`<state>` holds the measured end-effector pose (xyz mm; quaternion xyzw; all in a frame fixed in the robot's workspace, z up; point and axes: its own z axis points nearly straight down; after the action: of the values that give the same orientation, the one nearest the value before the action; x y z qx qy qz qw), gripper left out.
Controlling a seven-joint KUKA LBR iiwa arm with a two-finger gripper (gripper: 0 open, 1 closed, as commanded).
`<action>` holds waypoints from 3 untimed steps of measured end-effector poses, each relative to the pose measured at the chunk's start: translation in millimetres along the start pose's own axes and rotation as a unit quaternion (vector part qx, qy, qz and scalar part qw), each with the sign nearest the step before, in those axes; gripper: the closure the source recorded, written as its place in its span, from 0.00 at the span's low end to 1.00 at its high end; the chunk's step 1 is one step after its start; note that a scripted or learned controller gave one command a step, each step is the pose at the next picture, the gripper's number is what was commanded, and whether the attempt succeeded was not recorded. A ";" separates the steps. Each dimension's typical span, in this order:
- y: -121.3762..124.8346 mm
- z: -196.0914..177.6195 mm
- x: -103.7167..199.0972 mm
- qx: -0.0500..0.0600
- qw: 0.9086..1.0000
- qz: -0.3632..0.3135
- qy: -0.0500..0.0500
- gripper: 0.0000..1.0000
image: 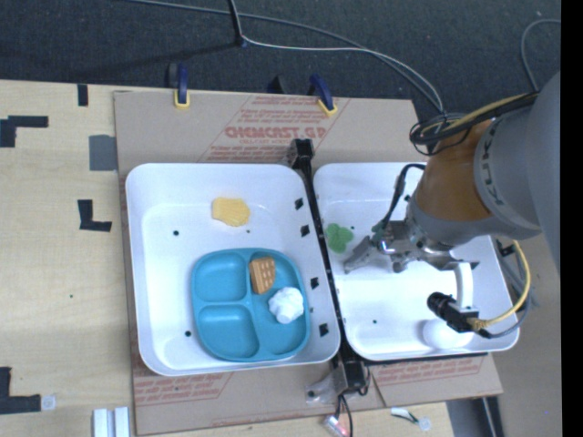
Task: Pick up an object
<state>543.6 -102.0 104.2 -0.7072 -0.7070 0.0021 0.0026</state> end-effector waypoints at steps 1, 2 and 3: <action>1.6 -13.0 0.4 -0.003 1.000 -0.001 0.000 1.00; -3.7 -62.3 8.9 -0.005 1.000 -0.001 0.000 1.00; -3.7 -124.9 8.8 -0.006 1.000 0.000 -0.001 1.00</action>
<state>540.7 -93.2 229.1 -0.7069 -0.7073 -0.0017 -0.0019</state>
